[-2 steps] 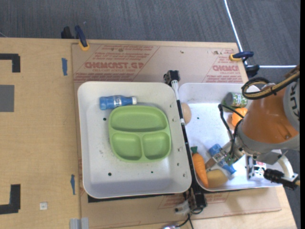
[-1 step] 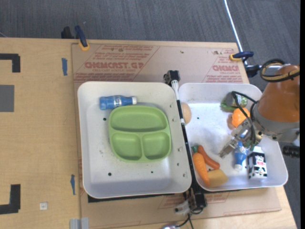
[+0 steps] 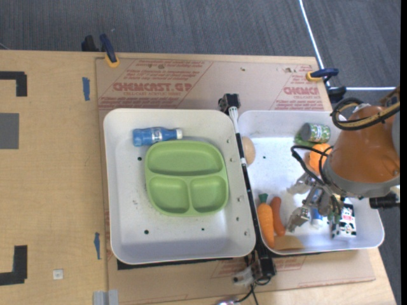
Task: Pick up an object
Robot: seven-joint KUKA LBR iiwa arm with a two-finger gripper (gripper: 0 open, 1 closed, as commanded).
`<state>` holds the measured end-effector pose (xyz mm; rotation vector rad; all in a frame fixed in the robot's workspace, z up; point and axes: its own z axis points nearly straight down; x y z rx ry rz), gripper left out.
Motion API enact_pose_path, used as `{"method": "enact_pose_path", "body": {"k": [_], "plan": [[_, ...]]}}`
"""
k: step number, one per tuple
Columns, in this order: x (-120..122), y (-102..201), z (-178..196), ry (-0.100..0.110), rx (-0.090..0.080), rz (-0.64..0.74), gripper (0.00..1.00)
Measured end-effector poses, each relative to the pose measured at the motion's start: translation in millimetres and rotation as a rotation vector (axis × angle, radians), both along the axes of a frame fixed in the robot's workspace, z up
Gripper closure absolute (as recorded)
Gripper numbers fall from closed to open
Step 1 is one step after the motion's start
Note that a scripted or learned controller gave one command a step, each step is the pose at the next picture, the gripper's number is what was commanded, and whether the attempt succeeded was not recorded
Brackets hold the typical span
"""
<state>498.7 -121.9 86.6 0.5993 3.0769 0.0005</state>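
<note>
My gripper (image 3: 315, 220) hangs low over the right bin (image 3: 280, 138), near its front edge, below the orange wrist band. Its fingers (image 3: 298, 219) stand apart, so it is open, and I see nothing held between them. Two orange carrots (image 3: 267, 220) lie just left of the gripper by the bin's left wall. To its right, at the front right corner, lies a small black-and-white patterned item (image 3: 346, 221). An orange round object (image 3: 316, 155) sits partly under the arm, with a green can (image 3: 316, 132) behind it. A tan egg-shaped object (image 3: 247, 150) rests at the left wall.
The left bin (image 3: 121, 170) holds a green divided plate (image 3: 186, 175) and a blue bottle (image 3: 152, 136) lying behind it. The arm's body covers the right side of the right bin. A black clamp (image 3: 228, 101) sits between the bins at the back.
</note>
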Motion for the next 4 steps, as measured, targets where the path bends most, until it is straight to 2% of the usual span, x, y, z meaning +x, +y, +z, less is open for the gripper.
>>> {"method": "enact_pose_path", "body": {"k": [1,2,3,4], "plan": [[64.9,-31.5,8.7,0.001,0.001,-0.082,0.0],[66.2,-31.1,19.1,-0.005,0.001,-0.084,1.0],[-12.6,-21.7,0.5,0.0,0.0,0.037,1.0],[-12.8,-21.7,-0.2,0.0,0.0,0.037,0.0]]}}
